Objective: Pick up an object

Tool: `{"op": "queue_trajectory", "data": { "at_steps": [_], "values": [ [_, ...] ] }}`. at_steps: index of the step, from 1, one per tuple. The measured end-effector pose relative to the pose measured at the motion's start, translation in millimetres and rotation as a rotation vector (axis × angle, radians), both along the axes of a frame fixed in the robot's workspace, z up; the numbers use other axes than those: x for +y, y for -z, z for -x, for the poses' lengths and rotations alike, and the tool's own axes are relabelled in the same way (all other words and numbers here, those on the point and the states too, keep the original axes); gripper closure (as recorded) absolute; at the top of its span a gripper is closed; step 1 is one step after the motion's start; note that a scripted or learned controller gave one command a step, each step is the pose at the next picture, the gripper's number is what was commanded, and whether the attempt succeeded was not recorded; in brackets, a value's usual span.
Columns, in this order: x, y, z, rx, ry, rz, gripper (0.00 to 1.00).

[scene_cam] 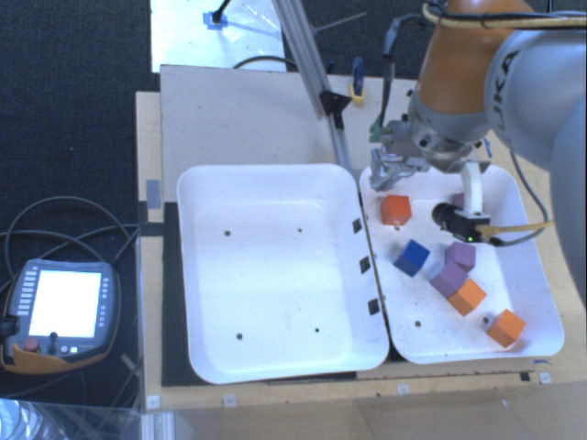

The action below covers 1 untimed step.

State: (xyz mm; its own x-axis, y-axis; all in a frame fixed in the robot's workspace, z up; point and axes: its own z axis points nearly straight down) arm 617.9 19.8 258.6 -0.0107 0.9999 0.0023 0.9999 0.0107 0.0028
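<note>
**Q:** grabbed anything?

**Me:** Nope. My gripper (390, 174) hangs with its jaws slightly apart and empty; the orange cube (396, 210) sits just below them, blue cube (412, 258) further down.

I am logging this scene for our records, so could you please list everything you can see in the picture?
White bins: 2, side by side on the bench; left bin, right bin.
Orange blocks: 3, right bin; one near the back under the gripper, one beside the purple blocks, one at the front right corner.
Purple blocks: 2, touching, middle of right bin.
Blue block: 1, right bin, near its left wall.
Teach pendant: 1, grey and orange with a white screen, left of the bench.
Metal pole: 1, silver, slanting over the back of the bench.
Arm: 1, grey with orange band, over the right bin.
Gripper: 1, above the back orange block.
</note>
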Motion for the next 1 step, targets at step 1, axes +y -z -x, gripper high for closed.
{"op": "queue_trajectory", "data": {
  "at_steps": [1],
  "values": [
    [58.8,-1.1,0.7,0.0,0.0,0.0,1.0]
  ]
}}
